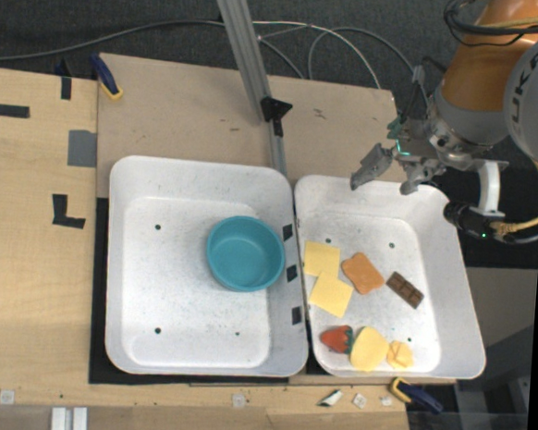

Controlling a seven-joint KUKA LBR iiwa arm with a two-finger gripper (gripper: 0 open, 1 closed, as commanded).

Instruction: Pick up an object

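End effector open above food-filled right bin.

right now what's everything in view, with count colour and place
shallow white bins: 2, white, side by side on the bench
round teal plastic bowl: 1, teal, right part of the left bin
flat yellow cheese-like squares: 2, pale yellow, left side of the right bin, one below the other
tan toast-shaped piece: 1, orange-brown, middle of the right bin
dark brown chocolate-bar piece: 1, brown, right of the toast piece
small red toy with green end: 1, red, near edge of the right bin
yellow lumpy pieces: 2, yellow, beside the red toy
grey metal pole: 1, grey, behind the bins
two-finger gripper: 1, grey, over the far edge of the right bin, fingers spread
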